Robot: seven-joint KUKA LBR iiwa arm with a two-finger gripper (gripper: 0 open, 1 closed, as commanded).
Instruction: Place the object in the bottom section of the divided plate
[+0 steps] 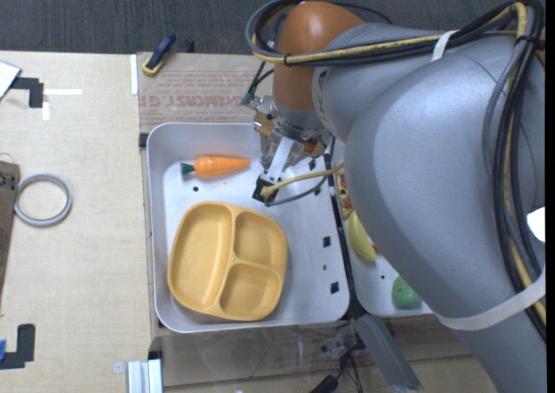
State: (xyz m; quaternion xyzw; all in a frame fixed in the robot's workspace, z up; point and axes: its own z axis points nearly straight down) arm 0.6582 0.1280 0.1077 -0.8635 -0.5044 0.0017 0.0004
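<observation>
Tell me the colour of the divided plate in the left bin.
Yellow-orange all over, plain with no pattern; the plate shows clearly in the camera view.

Matt yellow plastic divided plate (pixel 227 259) in a smooth, faintly glossy white bin (pixel 163 209); carrot (pixel 220 166) looks like glossy orange plastic; the bench (pixel 69 278) pale wood

The surface (pixel 74 287) is pale wood. Two white bins sit on it side by side: the left bin (pixel 165 209) in the middle, the right bin (pixel 373 300) just beside it, mostly hidden. A tape roll (pixel 41 199) lies at the left. A blue-and-yellow tool (pixel 159 54) lies at the far edge.
</observation>
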